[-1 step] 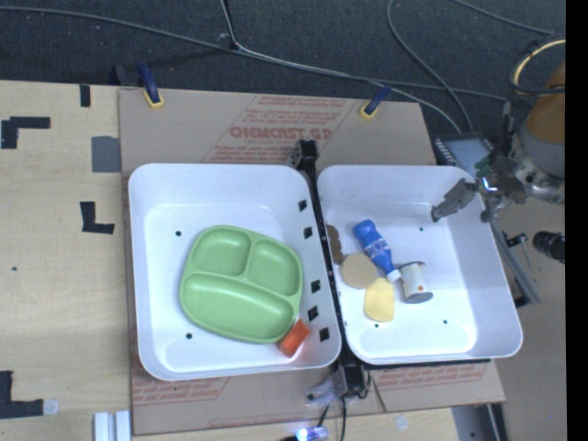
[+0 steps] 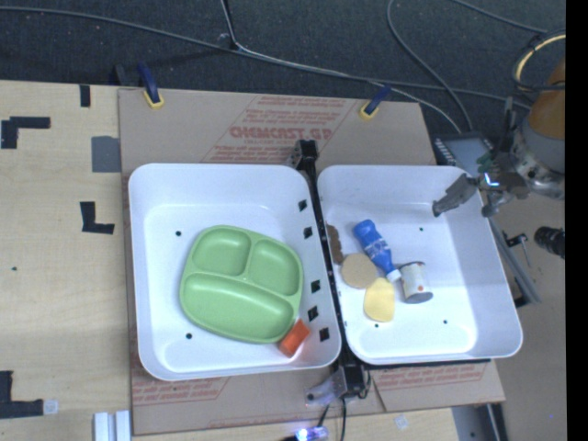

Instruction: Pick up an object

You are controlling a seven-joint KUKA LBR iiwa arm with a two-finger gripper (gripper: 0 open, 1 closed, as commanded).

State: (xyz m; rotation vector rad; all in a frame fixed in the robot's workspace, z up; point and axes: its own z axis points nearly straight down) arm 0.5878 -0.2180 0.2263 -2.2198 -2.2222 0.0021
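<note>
2 white bins [image 2: 152,211], 1 green plate [image 2: 242,285], 1 blue bottle [image 2: 374,244], fingers [image 2: 472,197] apart, clamping nothing.

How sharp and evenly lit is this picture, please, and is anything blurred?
Camera view: light is even and soft, with faint shadows under the green plate and blue bottle; the white bins' walls look bright, mildly washed out; the gripper at the right is softer, slightly blurred.

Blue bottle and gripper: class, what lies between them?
Camera view: bare white floor of the right bin separates the blue bottle from the gripper.
</note>
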